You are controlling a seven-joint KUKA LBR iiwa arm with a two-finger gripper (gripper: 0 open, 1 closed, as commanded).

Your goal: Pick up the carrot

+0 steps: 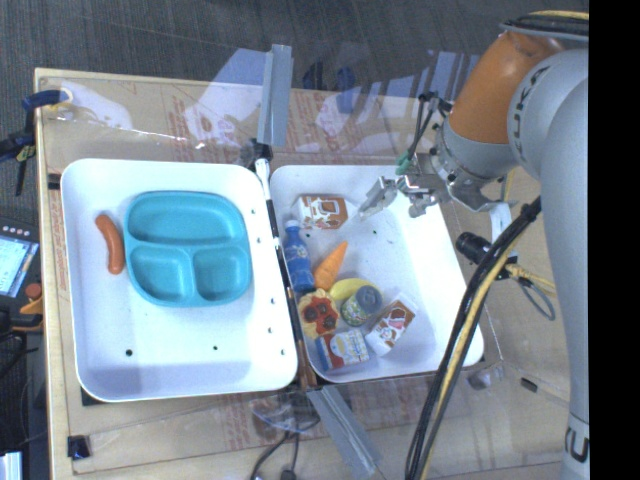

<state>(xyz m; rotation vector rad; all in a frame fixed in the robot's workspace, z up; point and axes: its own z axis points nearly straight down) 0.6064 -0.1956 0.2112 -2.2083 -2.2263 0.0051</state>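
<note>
The carrot (331, 264) is a small orange cone lying in the right bin (440, 268), its tip pointing up and right, next to a blue bottle (296, 256). My gripper (398, 200) hangs over the upper part of that bin, up and to the right of the carrot and apart from it. Its two grey fingers (376, 197) are spread open with nothing between them.
Around the carrot lie a brown-and-white carton (322, 210), a banana (346, 289), a round can (362, 304) and several small packets toward the bin's front. The left bin (90, 338) holds a teal divided plate (188, 246) and a sausage (111, 242).
</note>
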